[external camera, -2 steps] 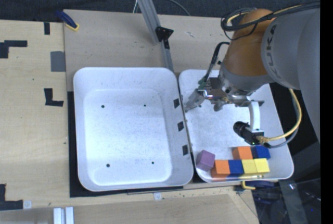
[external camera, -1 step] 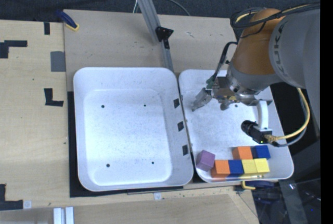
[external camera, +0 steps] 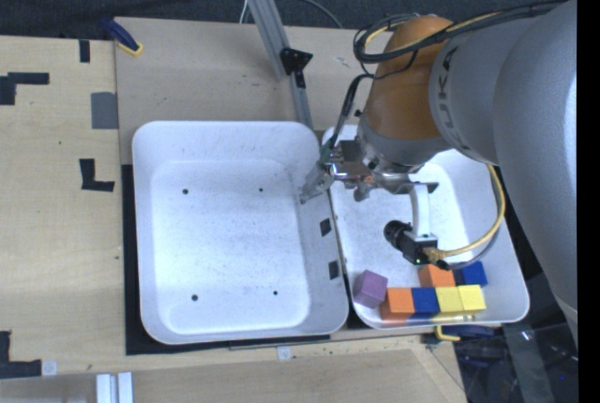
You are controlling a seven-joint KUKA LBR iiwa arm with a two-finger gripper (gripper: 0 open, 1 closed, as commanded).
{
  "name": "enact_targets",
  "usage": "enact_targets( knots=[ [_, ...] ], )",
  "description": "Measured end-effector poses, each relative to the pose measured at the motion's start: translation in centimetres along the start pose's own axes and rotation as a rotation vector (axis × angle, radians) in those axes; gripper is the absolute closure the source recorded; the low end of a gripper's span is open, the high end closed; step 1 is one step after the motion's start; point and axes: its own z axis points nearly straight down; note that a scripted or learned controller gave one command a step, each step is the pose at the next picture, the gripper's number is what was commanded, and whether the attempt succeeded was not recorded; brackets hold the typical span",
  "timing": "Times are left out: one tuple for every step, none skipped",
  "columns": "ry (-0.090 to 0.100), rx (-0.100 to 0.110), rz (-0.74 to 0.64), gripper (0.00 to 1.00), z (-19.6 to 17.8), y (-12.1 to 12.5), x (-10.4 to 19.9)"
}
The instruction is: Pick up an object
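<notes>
The blocks [external camera: 427,295] are clustered at the right bin's [external camera: 511,298] near edge, the purple one [external camera: 371,286] just beside its left wall. The gripper [external camera: 361,181] is held well apart at the far edge; its state cannot be told. An outer block is probably best approached, the wall being avoided.

Two shallow white bins sit side by side on one bench [external camera: 216,73]: a left bin [external camera: 150,204] and a right bin [external camera: 502,298]. The right bin holds six small blocks, gathered at its near edge. By colour they count as one purple block [external camera: 371,286], two orange blocks [external camera: 400,300] [external camera: 436,276], two blue blocks [external camera: 425,299] [external camera: 472,274] and one yellow block [external camera: 459,299] (it is long and may be two set end to end). One grey robot arm [external camera: 525,82] reaches over the right bin.
</notes>
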Motion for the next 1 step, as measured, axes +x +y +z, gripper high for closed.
enact_targets(
  knots=[
    [-0.001, 0.000, 0.001, 0.00, 0.02, -0.40, 5.56]
  ],
)
